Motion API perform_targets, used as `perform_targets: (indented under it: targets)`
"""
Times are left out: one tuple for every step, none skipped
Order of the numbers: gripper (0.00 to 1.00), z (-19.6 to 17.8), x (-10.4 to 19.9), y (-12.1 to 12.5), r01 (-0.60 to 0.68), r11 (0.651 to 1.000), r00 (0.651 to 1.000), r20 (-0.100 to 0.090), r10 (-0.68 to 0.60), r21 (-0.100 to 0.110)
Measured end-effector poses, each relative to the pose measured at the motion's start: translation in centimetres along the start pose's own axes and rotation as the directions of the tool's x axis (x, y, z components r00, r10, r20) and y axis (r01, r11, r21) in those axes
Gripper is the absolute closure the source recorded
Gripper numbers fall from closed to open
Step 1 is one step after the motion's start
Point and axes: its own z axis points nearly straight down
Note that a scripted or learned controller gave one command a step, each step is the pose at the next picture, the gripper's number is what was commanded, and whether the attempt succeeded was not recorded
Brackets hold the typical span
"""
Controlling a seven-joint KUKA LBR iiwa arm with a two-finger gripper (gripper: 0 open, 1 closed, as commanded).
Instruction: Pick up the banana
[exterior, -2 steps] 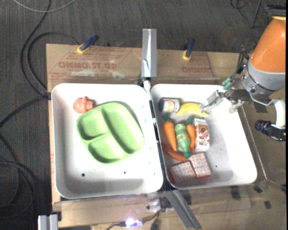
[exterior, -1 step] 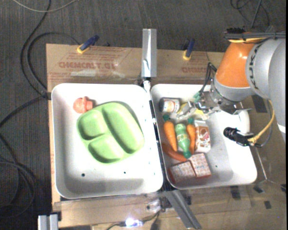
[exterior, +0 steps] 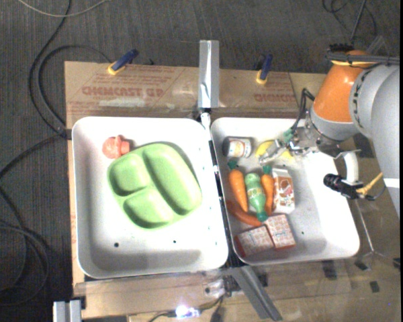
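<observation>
- The cardboard (exterior: 141, 89) under the bins has red letters, too faint to read.
- The left bin (exterior: 94, 200) holds one green plate (exterior: 154, 185) and one small red toy (exterior: 115, 146) near its far left corner.
- The right bin (exterior: 322, 206) holds two carrots (exterior: 238, 188), one green bottle (exterior: 256, 194), one can (exterior: 237, 147) and three small boxes (exterior: 283, 190).
- The banana (exterior: 266, 147) lies by the right bin's far edge.
- The gripper (exterior: 282, 147) is right at the banana; I cannot tell if it grips.
</observation>
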Motion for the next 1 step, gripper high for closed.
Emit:
perform_targets:
  targets:
    - [0.00,0.70,-2.29,3.35,0.019,0.999,1.000,-0.016,-0.019,0.027]
